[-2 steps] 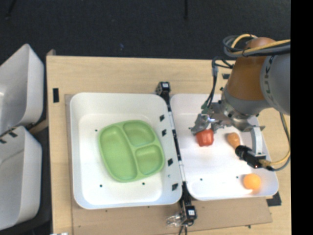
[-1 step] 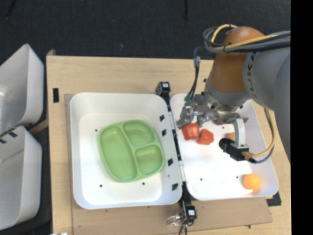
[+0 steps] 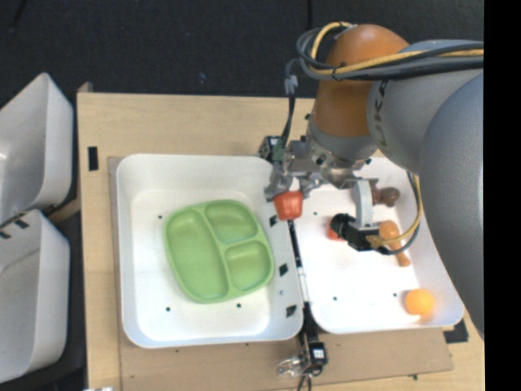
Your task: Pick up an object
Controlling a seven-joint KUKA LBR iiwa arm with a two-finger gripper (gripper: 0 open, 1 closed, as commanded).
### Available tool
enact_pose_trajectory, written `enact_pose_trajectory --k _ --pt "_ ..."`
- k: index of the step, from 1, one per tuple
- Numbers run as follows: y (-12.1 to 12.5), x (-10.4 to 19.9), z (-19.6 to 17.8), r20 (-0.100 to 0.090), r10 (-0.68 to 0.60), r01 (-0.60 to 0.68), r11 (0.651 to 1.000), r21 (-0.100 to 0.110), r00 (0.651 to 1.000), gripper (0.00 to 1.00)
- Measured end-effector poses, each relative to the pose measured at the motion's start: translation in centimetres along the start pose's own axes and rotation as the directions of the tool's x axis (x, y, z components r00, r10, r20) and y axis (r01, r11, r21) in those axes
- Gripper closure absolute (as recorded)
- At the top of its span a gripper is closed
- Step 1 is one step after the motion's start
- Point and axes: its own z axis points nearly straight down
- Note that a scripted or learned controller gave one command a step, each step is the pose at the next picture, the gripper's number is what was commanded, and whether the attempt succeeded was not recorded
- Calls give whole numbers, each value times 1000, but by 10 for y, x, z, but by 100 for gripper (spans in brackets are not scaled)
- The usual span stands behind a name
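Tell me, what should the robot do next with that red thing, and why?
Probably lift a little higher. The gripper seems to have the red thing between its fingers, right above the wall where the two bins meet. Rising first would keep it from bumping that wall before it goes anywhere, such as toward the green tray.

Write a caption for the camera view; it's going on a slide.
KUKA gripper above the divide between two white bins, an orange-red object just below it, green divided tray in the left bin.
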Motion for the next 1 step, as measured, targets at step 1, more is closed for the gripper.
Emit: enact_pose_trajectory --k 1 --pt "9 49 9 1 1 -1 1000 1 1000 100"
